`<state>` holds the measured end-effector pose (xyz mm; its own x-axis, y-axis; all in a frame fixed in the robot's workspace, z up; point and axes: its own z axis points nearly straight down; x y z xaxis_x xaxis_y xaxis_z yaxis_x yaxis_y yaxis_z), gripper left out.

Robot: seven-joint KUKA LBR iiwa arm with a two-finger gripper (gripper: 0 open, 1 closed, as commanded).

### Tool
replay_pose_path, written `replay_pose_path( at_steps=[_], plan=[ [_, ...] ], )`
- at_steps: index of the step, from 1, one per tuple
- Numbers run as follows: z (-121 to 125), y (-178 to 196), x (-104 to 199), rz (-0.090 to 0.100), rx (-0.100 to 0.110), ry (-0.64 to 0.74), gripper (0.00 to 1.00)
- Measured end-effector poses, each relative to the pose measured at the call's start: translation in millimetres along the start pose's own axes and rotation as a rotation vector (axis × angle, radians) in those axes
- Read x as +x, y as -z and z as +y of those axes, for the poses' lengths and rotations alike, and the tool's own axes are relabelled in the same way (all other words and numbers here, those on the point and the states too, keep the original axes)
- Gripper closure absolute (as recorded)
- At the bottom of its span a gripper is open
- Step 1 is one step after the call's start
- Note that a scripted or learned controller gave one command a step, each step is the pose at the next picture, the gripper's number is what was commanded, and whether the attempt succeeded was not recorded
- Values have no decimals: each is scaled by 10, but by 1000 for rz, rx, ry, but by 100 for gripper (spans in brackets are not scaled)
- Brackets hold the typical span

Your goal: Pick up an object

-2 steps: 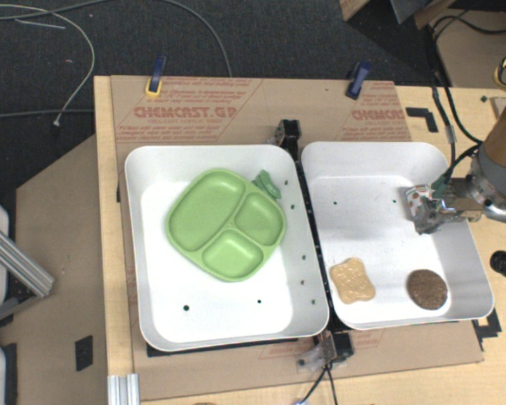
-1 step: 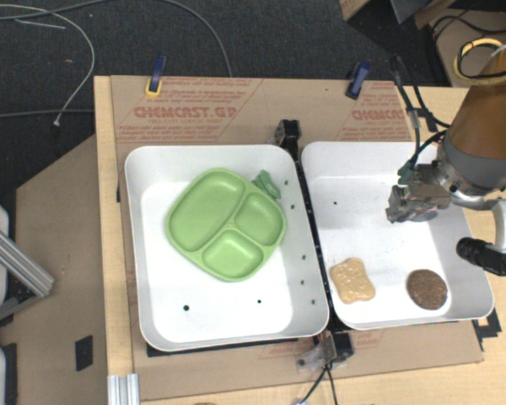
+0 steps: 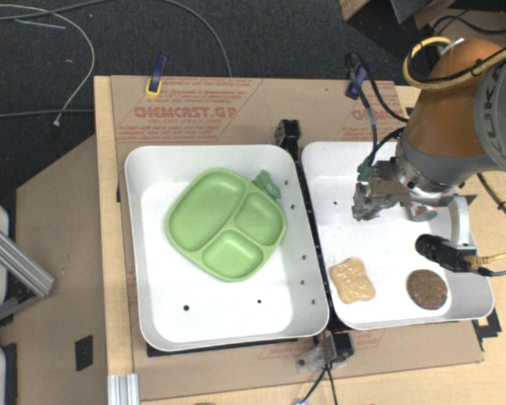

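My gripper (image 3: 371, 202) hangs low over the upper middle of the right bin (image 3: 336, 165), with the grey and orange arm (image 3: 452, 116) above it. Nothing shows in its grasp. A tan waffle-like piece (image 3: 352, 280) lies at the bin's front left, well below the gripper. To its right, near the front right corner, sits a brown round disc (image 3: 427, 288). In the left bin (image 3: 152, 306) a green divided plate (image 3: 226, 224) lies tilted, and a small dark green object (image 3: 267, 184) touches its upper right edge.
A black part on the arm (image 3: 444, 253) juts over the right bin just above the brown disc. Black clips (image 3: 287, 132) join the bins at the back. Blue clamps (image 3: 156, 72) hold the cardboard base. Cables (image 3: 84, 32) lie on the dark floor behind.
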<state>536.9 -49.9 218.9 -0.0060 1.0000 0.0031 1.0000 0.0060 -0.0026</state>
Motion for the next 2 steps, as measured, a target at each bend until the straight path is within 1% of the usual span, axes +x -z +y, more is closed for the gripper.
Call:
replay_pose_path(
  at_steps=[1,2],
  plan=[
    [6,-16,617,0,0,1,100],
    [63,-94,1171,-2,-2,-1,100]
  ],
)
